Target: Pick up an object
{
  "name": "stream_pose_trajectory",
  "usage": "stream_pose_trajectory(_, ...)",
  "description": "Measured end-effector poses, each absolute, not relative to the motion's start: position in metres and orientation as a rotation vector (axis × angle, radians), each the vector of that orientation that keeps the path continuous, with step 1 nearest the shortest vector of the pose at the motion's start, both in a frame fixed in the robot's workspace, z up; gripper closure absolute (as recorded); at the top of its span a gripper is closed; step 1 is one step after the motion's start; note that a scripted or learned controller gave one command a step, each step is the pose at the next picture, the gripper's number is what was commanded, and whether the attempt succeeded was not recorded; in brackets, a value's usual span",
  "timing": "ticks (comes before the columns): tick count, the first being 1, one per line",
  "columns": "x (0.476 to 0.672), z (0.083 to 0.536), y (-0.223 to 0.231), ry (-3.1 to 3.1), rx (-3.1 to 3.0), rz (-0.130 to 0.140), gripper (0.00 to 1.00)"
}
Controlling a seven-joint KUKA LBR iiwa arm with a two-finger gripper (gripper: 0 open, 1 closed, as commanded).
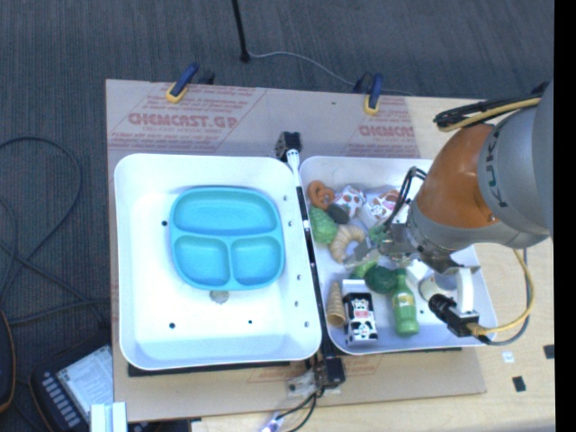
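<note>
Over the right bin (468, 331), the arm (477, 187) reaches in from three o'clock; its orange band and grey wrist cover the bin's far corner; the gripper (396, 241) sinks into a heap of small toys, and whether its claw is spread or pinching cannot be told; a green bottle (405, 313) and a black-and-white carton (361, 318) lie toward six o'clock of it; at nine o'clock, the left bin (144, 331) holds a blue divided tray (225, 237).
</note>
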State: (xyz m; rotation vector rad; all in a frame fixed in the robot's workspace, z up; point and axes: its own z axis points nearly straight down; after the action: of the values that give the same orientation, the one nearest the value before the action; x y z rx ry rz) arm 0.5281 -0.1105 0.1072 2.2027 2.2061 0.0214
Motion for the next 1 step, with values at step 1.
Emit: stream_pose_trajectory(1,0.5297,0.1195,-0.1127,2.198,2.199,0.023,1.0)
